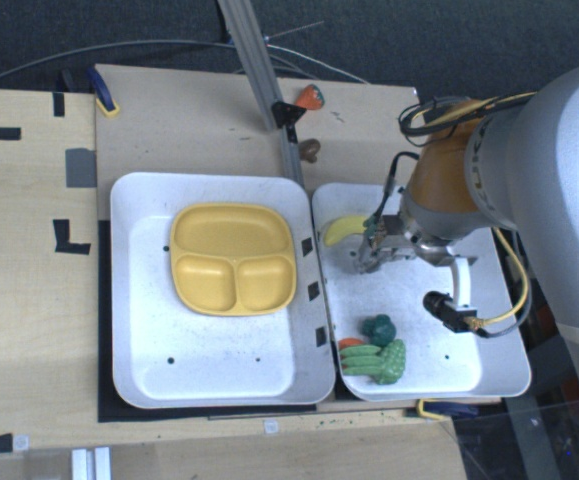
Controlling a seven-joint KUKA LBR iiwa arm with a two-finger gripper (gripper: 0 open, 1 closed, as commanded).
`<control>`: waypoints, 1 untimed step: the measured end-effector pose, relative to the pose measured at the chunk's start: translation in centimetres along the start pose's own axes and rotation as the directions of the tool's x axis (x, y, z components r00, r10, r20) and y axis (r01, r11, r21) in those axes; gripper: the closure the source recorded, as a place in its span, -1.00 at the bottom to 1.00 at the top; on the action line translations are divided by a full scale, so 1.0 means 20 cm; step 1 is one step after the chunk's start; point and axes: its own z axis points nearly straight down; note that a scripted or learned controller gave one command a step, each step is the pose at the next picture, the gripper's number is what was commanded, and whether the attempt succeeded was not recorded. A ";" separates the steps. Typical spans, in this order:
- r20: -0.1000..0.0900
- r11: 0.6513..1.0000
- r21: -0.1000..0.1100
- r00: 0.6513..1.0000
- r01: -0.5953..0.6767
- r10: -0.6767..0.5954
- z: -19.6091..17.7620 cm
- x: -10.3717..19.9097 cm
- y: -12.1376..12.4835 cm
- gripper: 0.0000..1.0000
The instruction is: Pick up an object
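In the right bin (489, 368) a yellow banana-shaped toy (343, 229) lies near the back left corner. A dark green round toy (377, 328), a light green bumpy toy (381, 361) and a small orange piece (350, 344) sit together at the bin's front left. My gripper (371, 256) reaches down into the right bin just right of and below the banana toy, close to it. Nothing is visibly between its fingers.
The left bin (139, 368) holds a yellow divided plate (233, 258). A metal pole (254, 53) rises behind the bins, with a small orange-red object (311, 96) and a brown one (310, 150) on the bench beside it. Cables loop around the arm's wrist (469, 308).
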 end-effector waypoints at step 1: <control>0.000 1.000 -0.004 1.000 -0.002 0.002 -0.21 -0.01 0.02 1.00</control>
